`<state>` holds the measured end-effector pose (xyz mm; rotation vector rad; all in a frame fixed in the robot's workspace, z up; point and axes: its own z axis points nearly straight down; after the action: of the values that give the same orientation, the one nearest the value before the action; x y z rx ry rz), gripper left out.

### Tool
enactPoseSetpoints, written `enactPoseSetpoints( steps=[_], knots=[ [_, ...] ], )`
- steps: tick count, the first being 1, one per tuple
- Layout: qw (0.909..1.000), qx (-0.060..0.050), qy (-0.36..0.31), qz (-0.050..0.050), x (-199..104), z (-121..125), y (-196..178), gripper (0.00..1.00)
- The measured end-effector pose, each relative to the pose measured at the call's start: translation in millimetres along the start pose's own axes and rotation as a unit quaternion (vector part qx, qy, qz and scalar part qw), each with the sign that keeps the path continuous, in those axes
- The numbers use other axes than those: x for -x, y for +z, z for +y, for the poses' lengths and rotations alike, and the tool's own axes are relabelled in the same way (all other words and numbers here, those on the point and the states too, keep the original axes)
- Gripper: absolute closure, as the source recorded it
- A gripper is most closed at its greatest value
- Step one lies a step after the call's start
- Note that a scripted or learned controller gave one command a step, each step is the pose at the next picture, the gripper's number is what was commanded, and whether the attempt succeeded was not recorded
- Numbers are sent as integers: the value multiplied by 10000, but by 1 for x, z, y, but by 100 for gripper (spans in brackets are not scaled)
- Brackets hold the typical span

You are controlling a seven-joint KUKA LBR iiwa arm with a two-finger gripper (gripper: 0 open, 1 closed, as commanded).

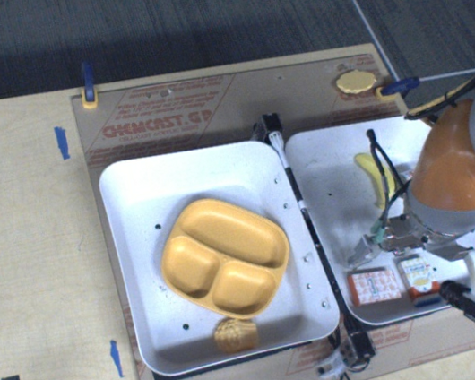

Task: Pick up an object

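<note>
The gripper [376, 240] is hanging low in the right bin [331, 154] above a carton [373, 285]; whether it is gripping anything cannot be told, so it is needing a square descent

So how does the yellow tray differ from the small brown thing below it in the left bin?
The tray is far larger than the brown thing. The tray is smooth yellow with three compartments; the brown thing is rounded, darker and textured. The tray sits mid-bin, the brown thing at the near wall. Both lie in the left bin.
</note>
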<state>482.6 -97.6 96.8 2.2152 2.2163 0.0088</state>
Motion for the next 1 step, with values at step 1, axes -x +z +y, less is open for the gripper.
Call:
enactPoseSetpoints(
  steps=[1],
  knots=[
    [10000,-38,6,8,-4,-3,11,0]
  ],
)
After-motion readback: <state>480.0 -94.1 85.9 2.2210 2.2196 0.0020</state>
